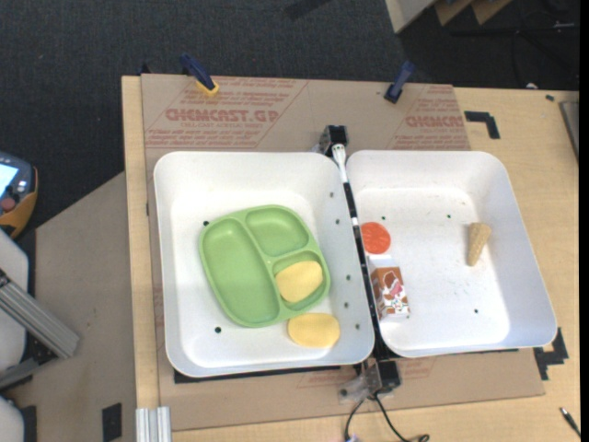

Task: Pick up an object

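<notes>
In the left bin point(184, 201) lies a green divided tray point(244, 265). A yellow rounded object point(299, 281) rests in the tray's lower right compartment. A second yellow object point(313, 330) lies on the bin floor just below the tray. The right bin point(497, 191) holds an orange-red round piece point(375, 238) near its left wall. Below that piece lies a small brown and white packet point(391, 293). A tan cone-shaped piece point(477, 242) sits toward the right side of that bin.
Both bins rest on a cardboard sheet point(230, 109) held by blue clamps point(198, 74) at the back. A black bar point(345, 187) runs along the seam between the bins. Metal framing point(37, 316) stands at the far left.
</notes>
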